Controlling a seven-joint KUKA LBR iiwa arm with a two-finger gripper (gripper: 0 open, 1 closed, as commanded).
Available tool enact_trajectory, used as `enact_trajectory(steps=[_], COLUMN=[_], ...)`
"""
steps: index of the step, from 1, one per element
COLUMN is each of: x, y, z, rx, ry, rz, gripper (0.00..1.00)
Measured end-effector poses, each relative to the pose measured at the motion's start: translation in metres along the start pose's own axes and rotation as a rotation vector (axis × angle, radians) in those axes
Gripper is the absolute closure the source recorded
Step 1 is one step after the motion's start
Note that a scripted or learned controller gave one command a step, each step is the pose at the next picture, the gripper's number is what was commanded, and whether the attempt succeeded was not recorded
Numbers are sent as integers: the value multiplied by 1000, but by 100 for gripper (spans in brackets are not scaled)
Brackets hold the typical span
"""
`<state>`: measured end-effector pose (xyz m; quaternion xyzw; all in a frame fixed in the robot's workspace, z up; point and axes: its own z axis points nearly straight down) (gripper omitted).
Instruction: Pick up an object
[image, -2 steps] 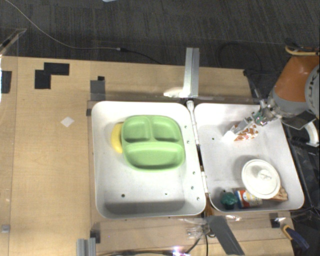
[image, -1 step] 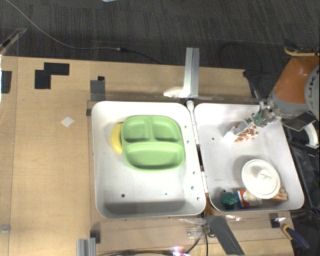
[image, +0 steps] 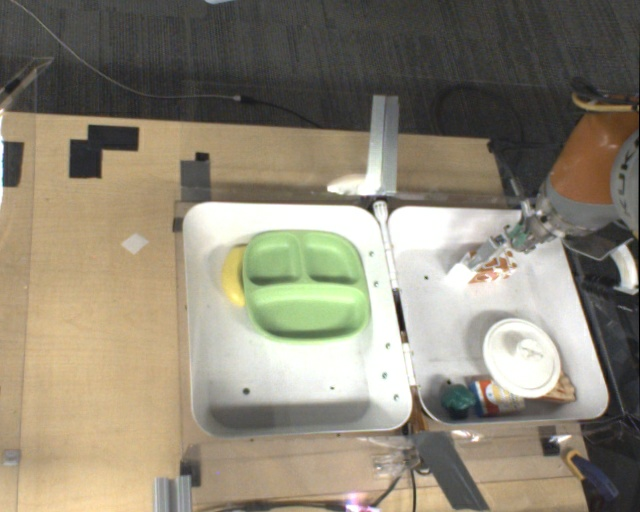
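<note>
Working left to right, we are passing the green divided plate (image: 303, 284) in the left bin (image: 215, 330) and judging the reach still under way. In the right bin (image: 580, 300), the tool (image: 522, 232) is hanging just beside a small orange-and-white wrapper (image: 485, 265); next comes a lowering over it. We cannot tell the tool's state. The arm (image: 590, 165) is slanting in from the right.

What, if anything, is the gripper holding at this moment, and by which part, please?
It cannot be told. The gripper is at the upper end of a small white and orange packet in the right bin, but a hold is not visible.
</note>
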<state>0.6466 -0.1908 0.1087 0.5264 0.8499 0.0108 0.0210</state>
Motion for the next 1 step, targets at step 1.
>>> enact_trajectory(steps=[1], x=[9], y=[-3], z=[-1], rx=[-2], ry=[-11], rz=[-61], gripper=[0])
